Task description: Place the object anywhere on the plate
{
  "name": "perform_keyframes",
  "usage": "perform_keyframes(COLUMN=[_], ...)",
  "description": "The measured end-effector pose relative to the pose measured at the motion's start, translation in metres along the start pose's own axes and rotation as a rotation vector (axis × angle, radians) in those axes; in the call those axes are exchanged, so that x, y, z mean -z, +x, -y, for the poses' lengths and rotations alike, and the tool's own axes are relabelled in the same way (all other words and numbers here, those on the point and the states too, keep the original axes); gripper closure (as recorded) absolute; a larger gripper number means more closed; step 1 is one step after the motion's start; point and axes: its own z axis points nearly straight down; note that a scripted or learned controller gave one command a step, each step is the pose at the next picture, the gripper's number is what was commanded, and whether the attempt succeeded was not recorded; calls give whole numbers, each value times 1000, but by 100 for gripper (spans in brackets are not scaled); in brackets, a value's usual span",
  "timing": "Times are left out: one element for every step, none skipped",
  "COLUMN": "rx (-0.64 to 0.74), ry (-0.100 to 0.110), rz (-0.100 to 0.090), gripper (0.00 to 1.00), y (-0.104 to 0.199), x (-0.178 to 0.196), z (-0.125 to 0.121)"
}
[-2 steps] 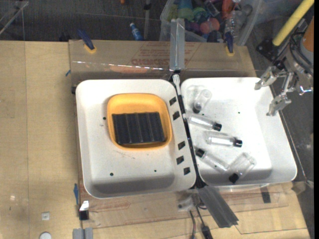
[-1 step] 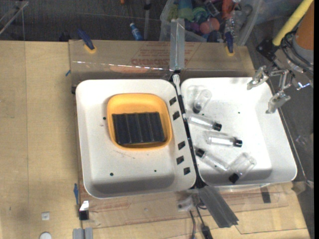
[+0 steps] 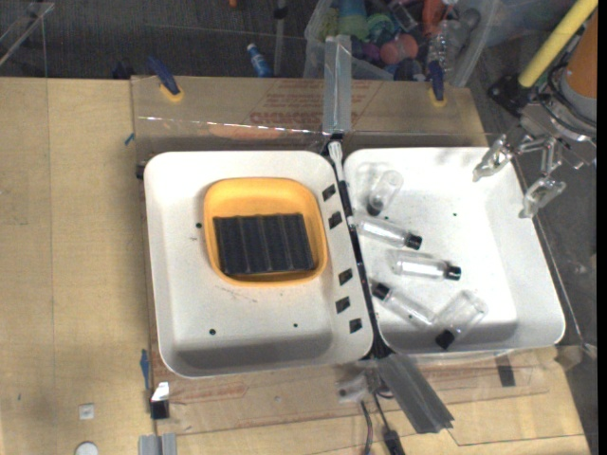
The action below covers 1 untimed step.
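Now the metal gripper (image 3: 520, 173) hangs over the right bin's (image 3: 493, 254) far-right corner, fingers spread, holding nothing. Clear, black-capped plastic tubes (image 3: 425, 269) lie scattered there. Left, a rounded orange plate (image 3: 261, 195) carries a dark ribbed slab (image 3: 263, 245).

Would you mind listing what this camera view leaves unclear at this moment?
- Gripper: too small and glinting to read.
- Arm: cut off by the right edge.
- Clear tubes in the right bin: transparent on white, count uncertain.
- Dark ridged insert on the plate: unidentifiable.
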Motion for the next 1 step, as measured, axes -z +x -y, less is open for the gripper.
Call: perform_keyframes(rx=[204], ry=[0], rz=[1], gripper=[0], y=[-1], x=[21], z=[0])
